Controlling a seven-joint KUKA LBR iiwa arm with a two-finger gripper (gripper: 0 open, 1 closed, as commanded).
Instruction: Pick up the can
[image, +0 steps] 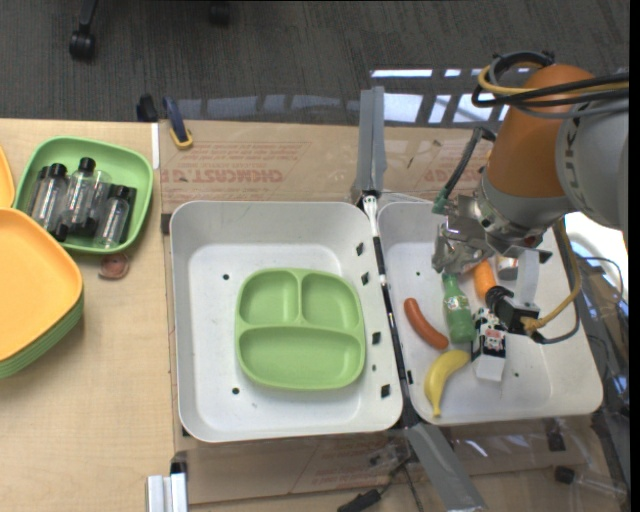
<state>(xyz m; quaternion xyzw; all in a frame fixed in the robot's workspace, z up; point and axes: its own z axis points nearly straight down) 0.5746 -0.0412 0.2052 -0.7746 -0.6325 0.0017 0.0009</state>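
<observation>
The arm (545, 150) covered the right bin's (560, 400) back edge and part of an orange item (484, 277) there. Stacked yellow plates (30, 290) ran off the bench's left edge. Small dark objects (492, 330) near the bin's middle were too small to identify.

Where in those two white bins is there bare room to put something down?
Left bin: a bare white floor strip rings the green tray, widest along its left. Right bin: crowded in the middle, where sausage, green bottle, banana and the arm cluster; its near right corner is open.
</observation>
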